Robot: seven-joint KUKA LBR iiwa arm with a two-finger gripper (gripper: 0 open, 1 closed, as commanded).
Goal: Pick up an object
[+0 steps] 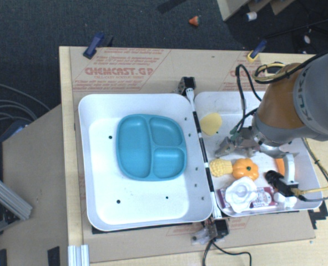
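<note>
My gripper (234, 143) hangs low over the right bin (225, 100), near its middle. Just below it in the view lie a yellow corn cob (220, 167) and an orange fruit (246, 169). A pale yellow round piece (211, 123) sits to its upper left, apart from it. I see nothing held. A white-lidded cup on a pink-and-white packet (245, 195) lies at the bin's front. A small orange stick (279, 165) lies to the right, partly hidden by the wrist.
The left bin (97, 187) holds a blue divided plate (151, 147). A black divider rail (200, 143) runs between the bins. The arm's grey and orange body (297, 101) covers the right bin's far right part.
</note>
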